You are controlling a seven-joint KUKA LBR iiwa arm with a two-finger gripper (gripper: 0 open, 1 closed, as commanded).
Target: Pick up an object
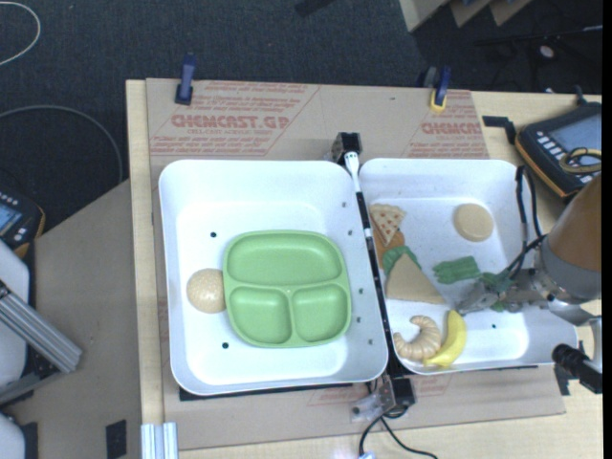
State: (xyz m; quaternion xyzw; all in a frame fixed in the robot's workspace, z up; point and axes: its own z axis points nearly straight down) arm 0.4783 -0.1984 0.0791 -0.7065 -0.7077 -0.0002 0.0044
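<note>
While the arm (pixel 574 247) reaches in from the right over the right-hand bin (pixel 430 172), its gripper (pixel 475 299) sits low in that bin with metal fingers (pixel 466 303) pointing left; how far the jaws are parted cannot be told, and nothing is seen between them. Just above the jaws: a dark green piece (pixel 457 270). Touching or just left of the jaws: a tan wedge (pixel 409 281). Below and left of the jaws: a banana (pixel 449 340) lying against a croissant (pixel 421 338). Further up-left: a waffle-patterned slice (pixel 386 223) and a small green-and-orange item (pixel 392 254). Well above the jaws: a round cookie (pixel 472 222). Far left of the jaws, in the left bin (pixel 191 218): a green divided tray (pixel 285 287) with a pale round bun (pixel 205 290) touching its left edge.
</note>
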